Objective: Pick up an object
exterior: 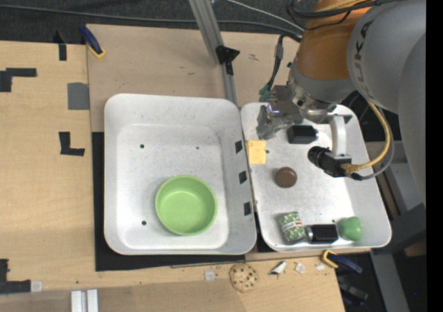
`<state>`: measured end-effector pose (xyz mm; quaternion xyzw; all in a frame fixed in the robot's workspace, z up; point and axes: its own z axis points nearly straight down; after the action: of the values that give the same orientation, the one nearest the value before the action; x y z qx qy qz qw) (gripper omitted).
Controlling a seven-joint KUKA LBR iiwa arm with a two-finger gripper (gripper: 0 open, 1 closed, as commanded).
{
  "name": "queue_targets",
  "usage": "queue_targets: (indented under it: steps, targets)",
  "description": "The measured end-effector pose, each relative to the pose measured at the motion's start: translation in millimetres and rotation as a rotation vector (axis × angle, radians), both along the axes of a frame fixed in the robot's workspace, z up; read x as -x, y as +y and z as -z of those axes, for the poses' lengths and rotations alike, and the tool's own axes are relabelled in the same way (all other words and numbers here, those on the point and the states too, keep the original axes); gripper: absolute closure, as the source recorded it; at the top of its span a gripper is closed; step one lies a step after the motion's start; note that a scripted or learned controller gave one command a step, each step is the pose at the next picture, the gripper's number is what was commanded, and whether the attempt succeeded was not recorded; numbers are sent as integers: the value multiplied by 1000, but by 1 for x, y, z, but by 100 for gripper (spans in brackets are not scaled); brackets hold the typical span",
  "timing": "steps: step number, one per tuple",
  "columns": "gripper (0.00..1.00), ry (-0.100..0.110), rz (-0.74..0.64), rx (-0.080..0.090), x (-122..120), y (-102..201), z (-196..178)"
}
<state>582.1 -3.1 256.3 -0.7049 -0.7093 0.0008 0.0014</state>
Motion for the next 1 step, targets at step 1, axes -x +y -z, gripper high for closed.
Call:
queue_targets:
  steps: [1]
  targets:
    - [100, -1, 1, 2, -27, 43, 11]
